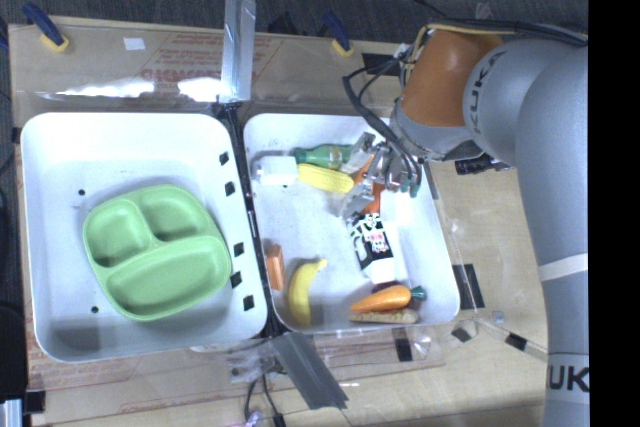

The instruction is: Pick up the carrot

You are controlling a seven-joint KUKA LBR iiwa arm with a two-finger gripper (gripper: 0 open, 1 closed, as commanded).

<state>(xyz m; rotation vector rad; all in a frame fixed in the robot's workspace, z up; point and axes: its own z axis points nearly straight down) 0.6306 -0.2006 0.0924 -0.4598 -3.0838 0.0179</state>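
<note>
The carrot (383,298), orange with a green top, lies at the near right corner of the right bin (440,245), resting on a brown flat piece (385,316). My gripper (372,177) hangs low in the back right of that bin, well behind the carrot. It sits over the top end of a white bottle with a black-and-white label (375,247), close beside a yellow corn cob (325,178). The gripper's metal parts are tangled in glare and clutter.
A green bottle (325,156) lies at the back of the right bin. A banana (301,287) and a small orange stick (274,266) lie near its left wall. The left bin (60,165) holds a green divided plate (155,250).
</note>
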